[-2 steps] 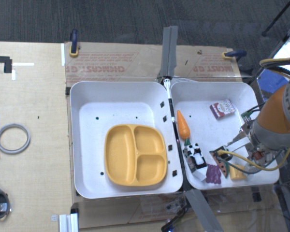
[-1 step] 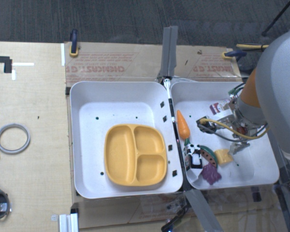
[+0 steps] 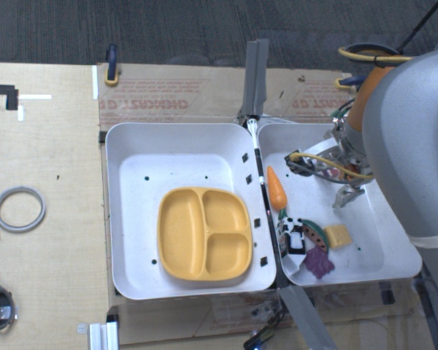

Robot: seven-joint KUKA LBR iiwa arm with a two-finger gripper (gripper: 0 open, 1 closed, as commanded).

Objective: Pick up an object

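gripper (image 3: 348, 195) above right bin (image 3: 383, 257), carrot (image 3: 277, 187) by divider

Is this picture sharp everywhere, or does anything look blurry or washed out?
Camera view: the yellow plate and carrot look crisp under even light; the white bins are bright but not blown out; the big grey arm, nearest the lens, looks soft-edged.

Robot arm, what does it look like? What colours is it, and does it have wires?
The arm is big, round and smooth grey, with an orange band near the wrist. Yellow and black cables loop above it and along the wrist. The gripper end is small, dark and metal-looking, with a tangle of thin wires around it. It is too small and cluttered to make out markings.
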